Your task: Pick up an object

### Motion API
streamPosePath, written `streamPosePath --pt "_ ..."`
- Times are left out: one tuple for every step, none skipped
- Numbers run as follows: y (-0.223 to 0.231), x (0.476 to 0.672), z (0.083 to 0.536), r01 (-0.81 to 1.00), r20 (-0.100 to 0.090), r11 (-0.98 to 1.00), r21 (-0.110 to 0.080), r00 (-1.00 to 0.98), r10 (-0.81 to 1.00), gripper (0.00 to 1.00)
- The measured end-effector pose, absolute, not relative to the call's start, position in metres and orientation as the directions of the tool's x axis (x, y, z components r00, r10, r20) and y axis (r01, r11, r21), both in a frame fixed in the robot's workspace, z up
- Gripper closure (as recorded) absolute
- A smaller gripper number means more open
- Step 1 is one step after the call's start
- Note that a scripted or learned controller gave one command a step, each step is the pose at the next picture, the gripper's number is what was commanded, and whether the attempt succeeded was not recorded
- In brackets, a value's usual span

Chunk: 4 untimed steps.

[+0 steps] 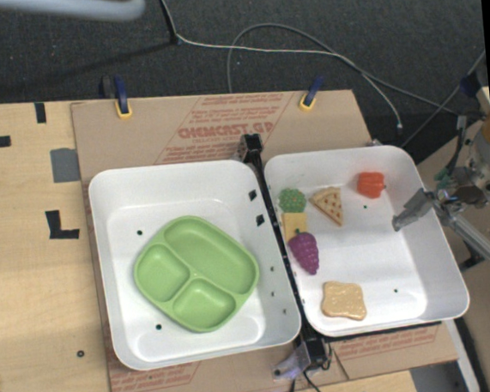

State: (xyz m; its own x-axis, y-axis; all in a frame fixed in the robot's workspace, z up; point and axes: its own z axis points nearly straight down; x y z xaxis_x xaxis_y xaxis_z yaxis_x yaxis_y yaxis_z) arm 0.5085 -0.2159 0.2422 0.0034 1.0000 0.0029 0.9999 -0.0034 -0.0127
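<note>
Your inventory, largest item first.

1. Cardboard sheet [221, 124]: lies on the wooden bench under both bins, held at its far edge by two clamps.
2. Left bin [112, 247]: white and shallow, touching the right bin along the black centre seam.
3. Right bin [426, 285]: white and shallow, carrying all the small food pieces.
4. Green divided plate [196, 273]: three compartments, lying flat near the middle of the left bin.
5. Gripper [412, 210]: you see it at the right rim of the right bin, a grey tip pointing in over the bin's edge. Nothing lies between its fingers, and you cannot tell from here whether they are spread or closed.
6. Toast slice [343, 301]: tan, at the near side of the right bin, apart from the other pieces.
7. Purple grapes [305, 252]: just beside the centre seam, touching the yellow block above them.
8. Pizza wedge [329, 205]: near the middle of the far half, just right of the broccoli.
9. Red piece [371, 184]: toward the far right corner, the item nearest the gripper yet apart from it.
10. Yellow block [294, 223]: between the broccoli and the grapes.
11. Broccoli [292, 200]: green, at the head of that column by the seam.
</note>
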Motion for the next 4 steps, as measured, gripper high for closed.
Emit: streamPosePath --pt "-0.215 0.511 0.248 1.000 0.000 0.001 -0.002 -0.001 1.000 0.00" --pt "-0.206 0.515 0.190 1.000 0.001 0.001 -0.006 -0.001 1.000 0.00" --pt "-0.207 0.519 0.127 1.000 0.001 0.001 -0.007 -0.001 1.000 0.00" --pt "-0.207 0.520 0.083 1.000 -0.002 0.001 0.000 -0.001 1.000 0.00"
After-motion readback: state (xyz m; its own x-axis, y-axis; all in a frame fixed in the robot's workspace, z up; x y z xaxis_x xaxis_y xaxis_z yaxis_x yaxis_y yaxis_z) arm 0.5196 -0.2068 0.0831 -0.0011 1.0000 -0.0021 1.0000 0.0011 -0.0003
